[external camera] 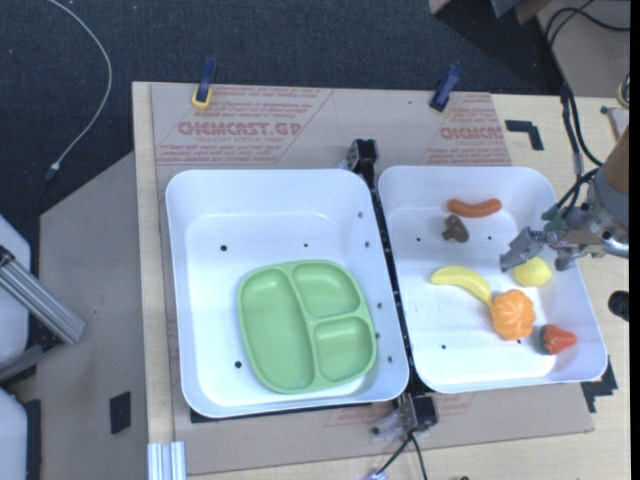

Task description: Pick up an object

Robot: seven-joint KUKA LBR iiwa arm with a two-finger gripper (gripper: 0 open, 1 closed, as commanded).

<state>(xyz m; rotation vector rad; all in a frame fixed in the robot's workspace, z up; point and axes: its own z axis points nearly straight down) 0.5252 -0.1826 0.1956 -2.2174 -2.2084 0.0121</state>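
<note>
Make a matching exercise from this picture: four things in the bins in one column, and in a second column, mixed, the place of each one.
Things:
1. green divided plate
2. sausage
3. banana
4. strawberry

Places:
A. far end of the right bin, near its rim
B. near corner of the right bin, beside the orange fruit
C. left bin, toward its near side
D. middle of the right bin

Pairs: 1-C, 2-A, 3-D, 4-B

Pincer [541, 250] over yellow lemon [533, 273]
</note>
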